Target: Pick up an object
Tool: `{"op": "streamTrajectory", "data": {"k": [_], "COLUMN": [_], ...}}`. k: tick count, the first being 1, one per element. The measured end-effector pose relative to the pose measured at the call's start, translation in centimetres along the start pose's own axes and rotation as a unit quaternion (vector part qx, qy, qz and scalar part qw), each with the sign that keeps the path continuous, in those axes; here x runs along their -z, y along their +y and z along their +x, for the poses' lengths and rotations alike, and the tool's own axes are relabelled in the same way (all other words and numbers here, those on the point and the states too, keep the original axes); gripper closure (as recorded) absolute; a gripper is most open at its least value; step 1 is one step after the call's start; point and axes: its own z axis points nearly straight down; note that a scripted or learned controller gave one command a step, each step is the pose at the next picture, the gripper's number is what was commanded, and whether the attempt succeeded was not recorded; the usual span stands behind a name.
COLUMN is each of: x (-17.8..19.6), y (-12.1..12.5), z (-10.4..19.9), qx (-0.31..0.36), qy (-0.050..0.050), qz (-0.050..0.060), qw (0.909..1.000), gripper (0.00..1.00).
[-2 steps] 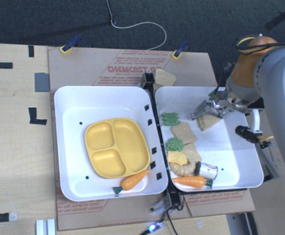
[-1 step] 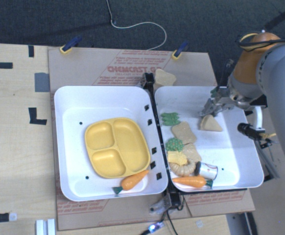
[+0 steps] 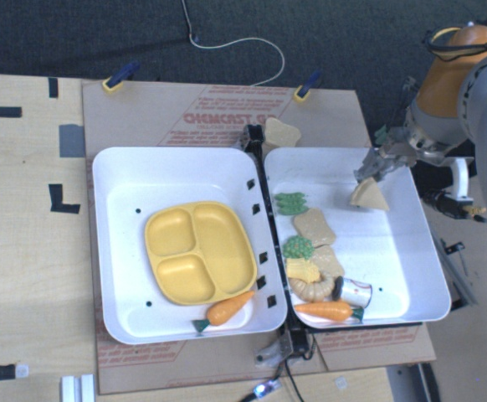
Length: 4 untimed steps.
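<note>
My gripper (image 3: 369, 175) hangs over the far right part of the right bin (image 3: 394, 249), reaching in from the right edge. A pale tan wedge (image 3: 369, 196) sits directly under its tip, touching or nearly touching it; I cannot tell whether the wedge is gripped or resting on the bin floor. A cluster of toy food lies along the bin's left side: a green leafy piece (image 3: 290, 202), a tan slice (image 3: 314, 226), a broccoli piece (image 3: 297, 246), yellow corn (image 3: 302, 270), a small silver can (image 3: 354, 292) and a carrot (image 3: 323, 311).
The left bin (image 3: 122, 191) holds a yellow divided plate (image 3: 200, 252) and a carrot (image 3: 227, 308) at its near edge. A beige piece (image 3: 282, 132) lies outside, on the cardboard behind the bins' divider. A white cable (image 3: 227, 44) loops at the back.
</note>
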Motion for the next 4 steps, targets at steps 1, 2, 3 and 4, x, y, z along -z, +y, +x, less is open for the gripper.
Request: {"op": "streamTrajectory", "data": {"k": [1,2,3,4], "x": [4.5,7.2,6.9,6.5], "y": [0.7,0.8,1.1,0.4], "z": [0.4,0.5,6.1,12.2], "qx": [0.000,0.000,0.002,0.002], "qy": [0.000,0.000,0.001,0.001], "qz": [0.001,0.001,0.003,0.004], "qw": [1.0000,1.0000,1.0000,1.0000], "gripper": [1.00,1.00,1.00,1.00]}}
